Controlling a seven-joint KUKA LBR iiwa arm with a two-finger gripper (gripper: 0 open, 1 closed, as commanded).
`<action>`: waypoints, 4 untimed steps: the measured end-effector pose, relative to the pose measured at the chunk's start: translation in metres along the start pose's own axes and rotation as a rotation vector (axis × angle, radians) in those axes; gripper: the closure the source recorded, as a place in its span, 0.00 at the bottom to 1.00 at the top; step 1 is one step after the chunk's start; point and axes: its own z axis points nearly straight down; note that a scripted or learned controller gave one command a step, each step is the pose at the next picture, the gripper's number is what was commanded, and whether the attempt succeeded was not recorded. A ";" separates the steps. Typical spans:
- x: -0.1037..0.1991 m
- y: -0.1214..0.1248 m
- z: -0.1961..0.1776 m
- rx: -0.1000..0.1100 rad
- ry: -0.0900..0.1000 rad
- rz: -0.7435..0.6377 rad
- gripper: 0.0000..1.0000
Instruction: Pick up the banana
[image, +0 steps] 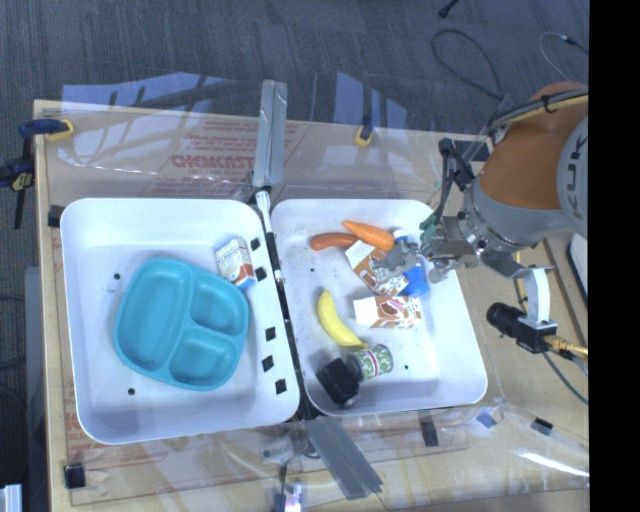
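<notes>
At the front of the right bin (470, 375), closest to the camera, a black cup (338, 381) lies on its side, touching a small green-labelled jar (375, 361) just beside it. The banana (336, 319) lies on the bin floor just behind these two, free of the arm and near the wall shared with the left bin (80, 300). To the banana's right sits a small white and orange carton (389, 312). Farther back from the banana lie a sausage (332, 241) and a carrot (369, 235), touching end to end, with a second carton (366, 264) just in front of the carrot. The gripper (405, 262) hangs over a blue object (416, 281) right of the banana; whether its fingers are apart or closed cannot be told. In the left bin, well left of the banana, rest a blue divided plate (183, 323) and a small carton (234, 262).
</notes>
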 end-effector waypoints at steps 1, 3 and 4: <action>0.060 -0.054 0.094 0.001 0.001 -0.116 0.00; 0.060 -0.048 0.155 -0.019 -0.023 -0.153 0.00; 0.061 0.050 0.162 -0.015 -0.014 -0.127 0.00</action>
